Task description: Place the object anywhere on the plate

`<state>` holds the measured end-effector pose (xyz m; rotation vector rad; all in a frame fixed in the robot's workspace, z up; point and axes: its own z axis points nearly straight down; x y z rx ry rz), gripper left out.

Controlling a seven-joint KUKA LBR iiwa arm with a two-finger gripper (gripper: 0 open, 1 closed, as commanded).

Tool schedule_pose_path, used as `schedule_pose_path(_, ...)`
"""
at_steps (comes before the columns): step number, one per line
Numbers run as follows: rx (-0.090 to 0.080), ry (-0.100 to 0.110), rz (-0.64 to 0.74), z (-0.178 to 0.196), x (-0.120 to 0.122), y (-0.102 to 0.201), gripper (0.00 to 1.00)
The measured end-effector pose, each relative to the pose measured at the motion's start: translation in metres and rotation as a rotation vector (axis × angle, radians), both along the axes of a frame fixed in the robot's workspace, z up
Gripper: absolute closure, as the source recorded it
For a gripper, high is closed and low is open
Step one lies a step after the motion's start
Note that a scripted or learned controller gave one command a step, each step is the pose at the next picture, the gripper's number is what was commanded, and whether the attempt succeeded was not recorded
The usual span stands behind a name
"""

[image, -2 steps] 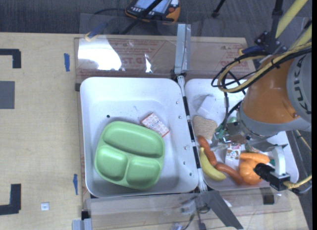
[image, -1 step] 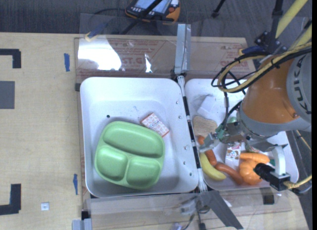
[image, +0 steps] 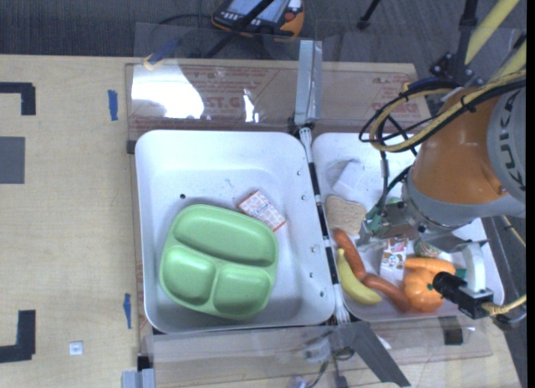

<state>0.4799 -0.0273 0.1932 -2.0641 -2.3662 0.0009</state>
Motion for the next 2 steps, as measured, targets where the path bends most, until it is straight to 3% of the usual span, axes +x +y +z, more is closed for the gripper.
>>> schedule_pose_path(1, 0.0, 0.0, 0.0, 0.0, 0.0, 0.0, 0.0)
schedule_pose_path(2, 0.0, -0.002, 0.0, 0.0094, 0.0009, 0.0001, 1.0)
